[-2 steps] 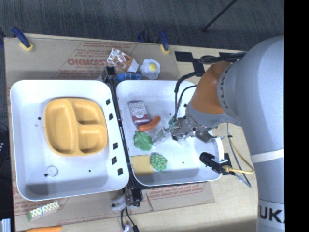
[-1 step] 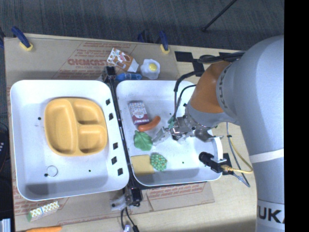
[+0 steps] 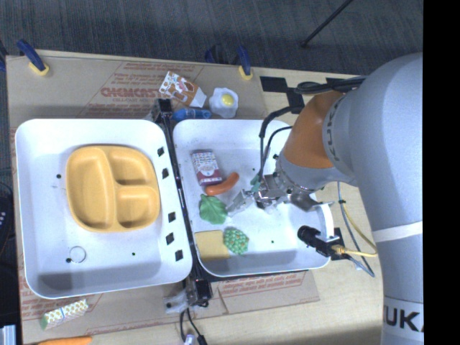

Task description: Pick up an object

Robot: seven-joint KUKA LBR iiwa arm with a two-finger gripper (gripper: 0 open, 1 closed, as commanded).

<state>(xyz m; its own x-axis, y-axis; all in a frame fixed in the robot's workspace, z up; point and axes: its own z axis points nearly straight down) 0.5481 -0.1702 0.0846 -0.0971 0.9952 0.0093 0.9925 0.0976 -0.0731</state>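
The right bin holds a small red box, an orange sausage, a green leafy piece, a bumpy green lump and a flat yellow block. My gripper reaches in from the right and sits low in this bin, just right of the leafy piece and below the sausage's right end. Nothing can be seen held in it. The arm's orange band hangs over the bin's right side and hides part of the floor there.
The left bin carries a yellow divided tray. Behind the bins lie a snack packet, a white and yellow item and a blue object. Black clips line the ridge between the bins. Cables trail beside the right bin.
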